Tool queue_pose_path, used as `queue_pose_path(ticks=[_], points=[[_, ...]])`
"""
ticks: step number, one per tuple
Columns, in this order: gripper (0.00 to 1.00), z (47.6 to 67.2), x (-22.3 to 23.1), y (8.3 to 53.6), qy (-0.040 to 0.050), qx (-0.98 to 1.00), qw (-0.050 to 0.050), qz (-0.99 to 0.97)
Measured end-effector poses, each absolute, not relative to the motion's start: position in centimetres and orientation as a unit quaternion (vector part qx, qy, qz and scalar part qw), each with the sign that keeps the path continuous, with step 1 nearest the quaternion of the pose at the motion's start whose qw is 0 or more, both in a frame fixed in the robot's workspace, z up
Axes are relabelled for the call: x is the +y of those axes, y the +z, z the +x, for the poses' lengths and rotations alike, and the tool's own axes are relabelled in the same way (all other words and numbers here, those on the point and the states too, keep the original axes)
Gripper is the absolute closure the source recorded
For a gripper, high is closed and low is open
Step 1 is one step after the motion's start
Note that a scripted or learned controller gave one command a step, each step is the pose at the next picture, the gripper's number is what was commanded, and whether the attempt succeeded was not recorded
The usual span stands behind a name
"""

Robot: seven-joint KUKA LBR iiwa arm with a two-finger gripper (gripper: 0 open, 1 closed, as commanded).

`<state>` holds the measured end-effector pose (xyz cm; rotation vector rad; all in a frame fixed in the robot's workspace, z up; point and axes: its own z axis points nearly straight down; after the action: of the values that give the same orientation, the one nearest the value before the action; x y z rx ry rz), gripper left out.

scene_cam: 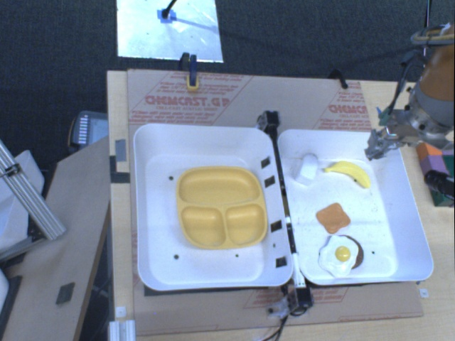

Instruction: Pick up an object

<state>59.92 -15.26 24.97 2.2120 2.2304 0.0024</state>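
Observation:
The right bin [409,212] holds a yellow banana [350,172], a small white cup-like object [308,168], an orange toast piece [333,217] and a fried egg on a dark disc [340,255]. My gripper [376,148] hangs over the bin's far right corner, just right of and above the banana, apart from it. Nothing shows between its fingers.
The left bin [153,190] carries a yellow three-compartment tray [219,206]. A black divider with clips [279,197] runs between the bins. Coloured items [437,169] lie on the bench beyond the right bin's right wall.

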Motion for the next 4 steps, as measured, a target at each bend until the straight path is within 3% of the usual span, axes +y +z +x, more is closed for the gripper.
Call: queue_pose_path(ticks=[1, 4], points=[[1.0, 60.2, -10.8, 24.3, 0.0007, 0.71, 0.0, 0.704], [1.0, 58.2, 5.3, 25.4, 0.001, 0.711, 0.0, 0.703]])
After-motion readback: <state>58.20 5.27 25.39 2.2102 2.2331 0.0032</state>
